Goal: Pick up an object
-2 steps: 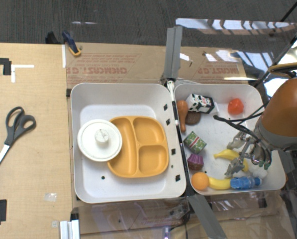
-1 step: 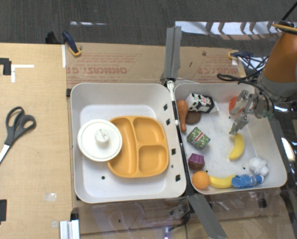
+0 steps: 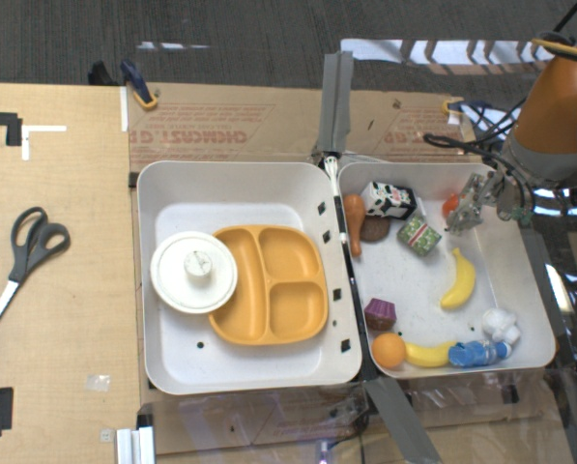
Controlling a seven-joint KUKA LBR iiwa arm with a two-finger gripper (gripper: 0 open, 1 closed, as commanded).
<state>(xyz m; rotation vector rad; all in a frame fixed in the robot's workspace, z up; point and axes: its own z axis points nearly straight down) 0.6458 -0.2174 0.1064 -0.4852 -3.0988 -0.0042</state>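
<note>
The pincer (image 3: 465,213) hovers at the right bin's (image 3: 534,288) upper right, its grip state unreadable, near a small red object (image 3: 449,204); descend straight, centring before closing.

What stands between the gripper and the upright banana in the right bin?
Nothing visible does. The gripper is above the bin's upper right part, and only bare bin floor lies between it and the banana just below.

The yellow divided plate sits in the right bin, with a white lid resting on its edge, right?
Not quite. The camera view shows the plate in the left bin, not the right. The white lid does rest on its edge.
</note>
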